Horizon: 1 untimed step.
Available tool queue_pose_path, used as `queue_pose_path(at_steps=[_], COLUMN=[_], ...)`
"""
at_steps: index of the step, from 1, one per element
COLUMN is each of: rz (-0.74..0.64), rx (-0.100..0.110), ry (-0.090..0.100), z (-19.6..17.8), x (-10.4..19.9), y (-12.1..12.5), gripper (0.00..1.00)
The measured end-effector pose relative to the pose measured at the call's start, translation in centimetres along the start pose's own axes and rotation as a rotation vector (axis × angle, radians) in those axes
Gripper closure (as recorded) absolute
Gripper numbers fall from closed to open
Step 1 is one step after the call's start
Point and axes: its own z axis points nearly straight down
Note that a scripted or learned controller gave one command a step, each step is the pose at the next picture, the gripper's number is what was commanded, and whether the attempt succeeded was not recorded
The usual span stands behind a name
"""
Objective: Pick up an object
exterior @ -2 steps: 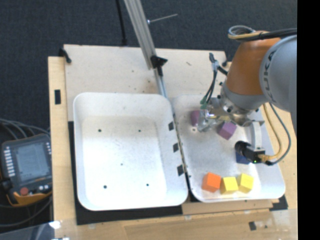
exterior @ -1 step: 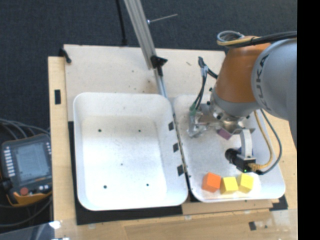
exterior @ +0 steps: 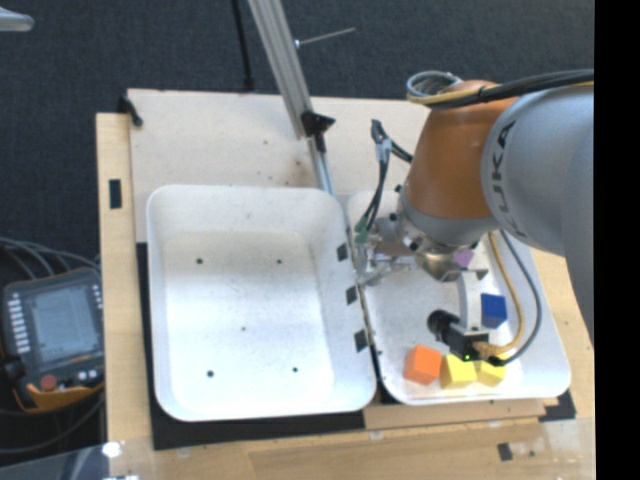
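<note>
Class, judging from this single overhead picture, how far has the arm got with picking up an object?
Done: the grey arm has reached over the right white bin. In hand: nothing visibly; its wrist hides the gripper. Left: the grasp and lift. The orange cube, yellow blocks and blue block lie on the bin floor.

The left bin (exterior: 250,298) lies open, while the arm (exterior: 480,168) overhangs the right bin (exterior: 540,368).

Teach pendant (exterior: 55,328) left of bench (exterior: 200,138)
</note>
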Motion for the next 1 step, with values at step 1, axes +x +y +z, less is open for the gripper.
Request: queue_pose_path(at_steps=[1], rz=[-0.001], rx=[0.002], ry=[0.001], z=[-1.32], x=[4.65], y=[-1.86], gripper=[1.00])
